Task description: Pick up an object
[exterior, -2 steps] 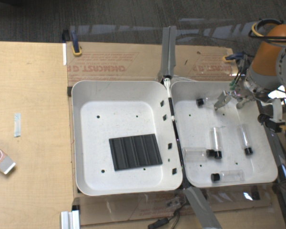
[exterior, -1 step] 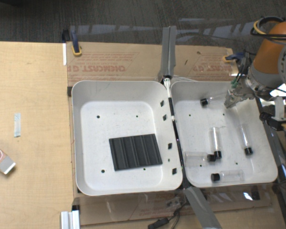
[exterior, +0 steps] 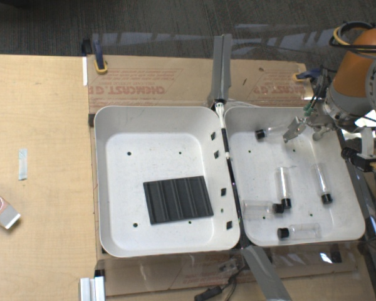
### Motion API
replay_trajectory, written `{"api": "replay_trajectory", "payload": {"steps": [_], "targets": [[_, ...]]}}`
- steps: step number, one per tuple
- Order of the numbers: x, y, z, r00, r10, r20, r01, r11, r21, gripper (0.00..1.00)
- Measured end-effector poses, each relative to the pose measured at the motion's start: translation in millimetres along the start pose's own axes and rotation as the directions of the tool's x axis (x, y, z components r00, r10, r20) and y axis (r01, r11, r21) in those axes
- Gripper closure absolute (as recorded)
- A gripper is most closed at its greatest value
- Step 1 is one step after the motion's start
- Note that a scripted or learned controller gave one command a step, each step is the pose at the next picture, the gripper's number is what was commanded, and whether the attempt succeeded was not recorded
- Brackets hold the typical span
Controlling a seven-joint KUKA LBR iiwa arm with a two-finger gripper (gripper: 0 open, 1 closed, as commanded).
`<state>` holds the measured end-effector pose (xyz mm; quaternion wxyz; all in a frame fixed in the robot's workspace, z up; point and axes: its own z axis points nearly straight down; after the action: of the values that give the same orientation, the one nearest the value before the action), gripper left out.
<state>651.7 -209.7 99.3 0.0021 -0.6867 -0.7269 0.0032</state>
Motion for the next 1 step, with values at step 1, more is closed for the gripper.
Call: {"api": "replay_trajectory", "payload": {"steps": [1], "targets": [[-1.6,-66.4,8.0,1.0,-0.028,-0.011,0.028,1.0,-0.006,0.0]]}}
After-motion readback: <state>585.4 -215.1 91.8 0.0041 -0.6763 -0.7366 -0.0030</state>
